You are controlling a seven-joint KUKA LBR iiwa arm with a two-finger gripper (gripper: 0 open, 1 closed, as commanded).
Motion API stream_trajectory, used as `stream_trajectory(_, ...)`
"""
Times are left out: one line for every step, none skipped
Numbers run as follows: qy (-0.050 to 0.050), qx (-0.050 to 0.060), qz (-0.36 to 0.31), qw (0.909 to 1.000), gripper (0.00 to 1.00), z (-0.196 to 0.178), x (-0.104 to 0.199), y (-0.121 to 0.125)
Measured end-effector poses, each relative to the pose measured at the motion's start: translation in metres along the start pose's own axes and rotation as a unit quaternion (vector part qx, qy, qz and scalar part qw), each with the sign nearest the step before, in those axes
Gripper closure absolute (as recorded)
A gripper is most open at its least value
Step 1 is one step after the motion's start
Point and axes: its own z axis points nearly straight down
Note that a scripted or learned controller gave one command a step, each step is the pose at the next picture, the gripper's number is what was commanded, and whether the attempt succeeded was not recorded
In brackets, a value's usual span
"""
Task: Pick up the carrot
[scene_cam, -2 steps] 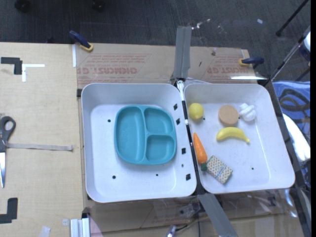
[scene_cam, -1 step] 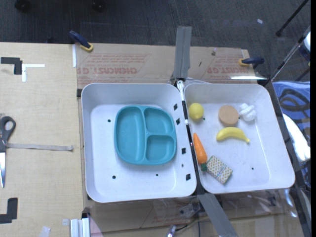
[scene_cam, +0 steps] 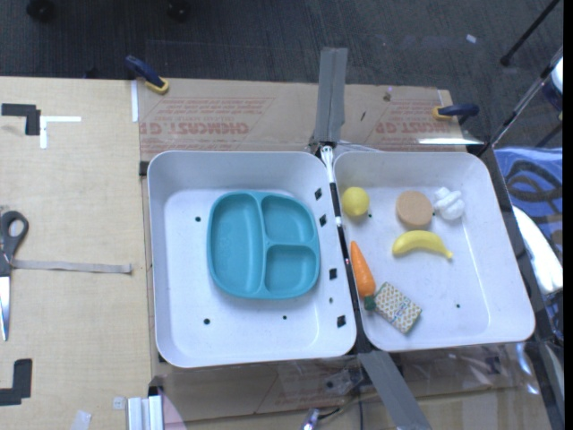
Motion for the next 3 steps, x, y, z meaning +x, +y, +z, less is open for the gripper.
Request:
stream_trajectory(-0.014, -0.007, -0.022, 0.9996, 1.00, 0.161, -0.006, 0.017)
stream_trajectory(-0.017, -0.010, 0.009, 0.9998, 1.00, 0.319, -0.012, 0.023)
stream_trajectory(-0.016, -0.010, -0.019, 0.9996, 1.00, 0.347, -0.013, 0.023)
